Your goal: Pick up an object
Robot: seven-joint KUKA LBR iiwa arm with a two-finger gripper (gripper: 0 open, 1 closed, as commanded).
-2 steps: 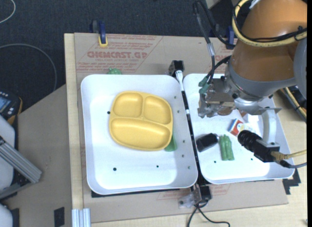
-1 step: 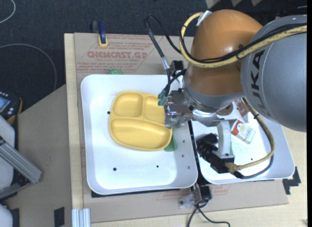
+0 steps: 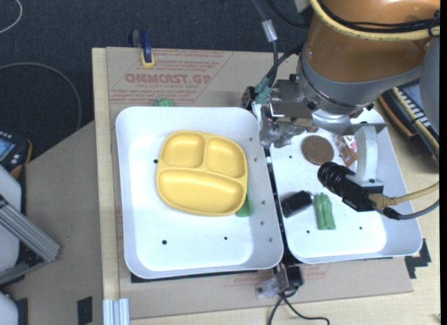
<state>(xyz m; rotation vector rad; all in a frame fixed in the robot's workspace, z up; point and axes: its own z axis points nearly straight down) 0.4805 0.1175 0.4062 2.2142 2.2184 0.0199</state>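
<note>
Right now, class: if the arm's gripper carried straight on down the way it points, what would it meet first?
Probably the bare floor of the right bin near its upper left corner, beside the brown disc. The gripper is partly hidden, so depth is uncertain.

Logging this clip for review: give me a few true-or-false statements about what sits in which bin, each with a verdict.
1. The yellow tray lies in the left bin. True.
2. The tray has three compartments. True.
3. The brown disc lies in the left bin. False: it is in the right bin.
4. The green object rests on the tray. False: it lies on the right bin's floor.
5. A black block lies left of the green object. True.
</note>
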